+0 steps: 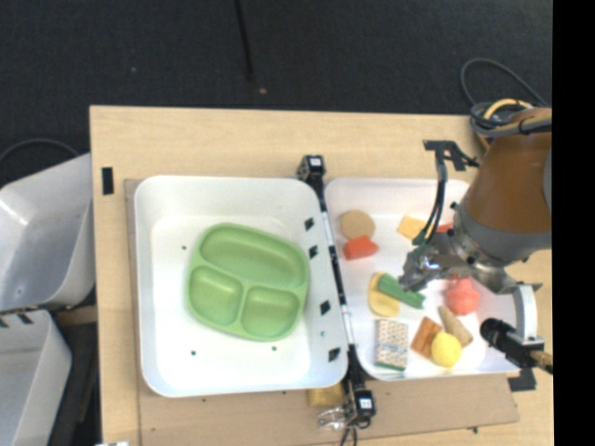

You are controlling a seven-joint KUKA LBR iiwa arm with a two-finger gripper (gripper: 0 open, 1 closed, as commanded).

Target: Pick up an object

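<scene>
— Jaws first: what can be said of them?

— Very little can be made out. The gripper is seen low in the right bin, at the end of the arm reaching in from the right, but whether it is open or closed cannot be told, and nothing can be confirmed as held.

— What is found beneath it?

— A green block is seen just below the gripper tip, lying across a yellow piece. Whether it is being touched cannot be judged.

— And the other things in that bin?

— A brown round item is placed near the bin's upper left, with a red piece just below it. A yellow wedge lies toward the top, beside the arm. A pink ball is seen to the right of the gripper, with a tan stick just under it. A lemon, an orange piece and a patterned card are gathered along the lower edge.

— The left bin?

— In the left bin a green tray with three compartments is laid near the middle, well apart from the gripper.
</scene>
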